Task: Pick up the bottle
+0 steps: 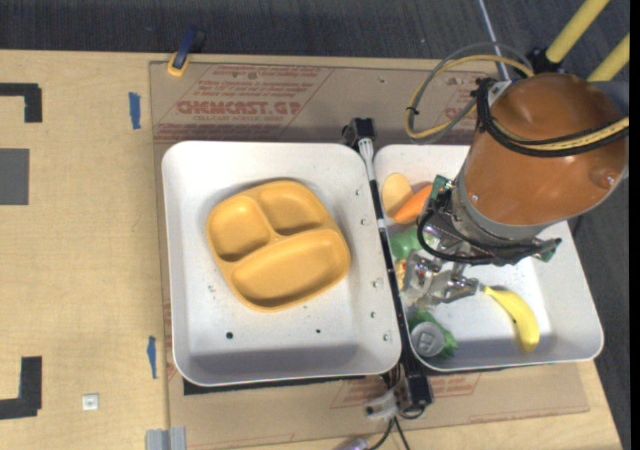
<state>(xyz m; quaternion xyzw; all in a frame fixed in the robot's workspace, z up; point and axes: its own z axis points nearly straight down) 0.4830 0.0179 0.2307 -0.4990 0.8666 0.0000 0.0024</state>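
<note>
Looking nearest first: the bottle point(430, 339) lies at the near-left corner of the right bin point(570, 343), green with a grey cap facing up toward the camera, so its long axis is hard to read. The gripper point(440, 283) hovers just behind it, nothing between the fingers that I can see; open or closed, can't tell. A banana point(515, 315) sits right of it. Left bin point(190, 268) holds 1 yellow tray point(278, 243).

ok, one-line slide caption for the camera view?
Arm's tool low in right bin above green bottle, banana beside; yellow divided plate in left bin.
</note>
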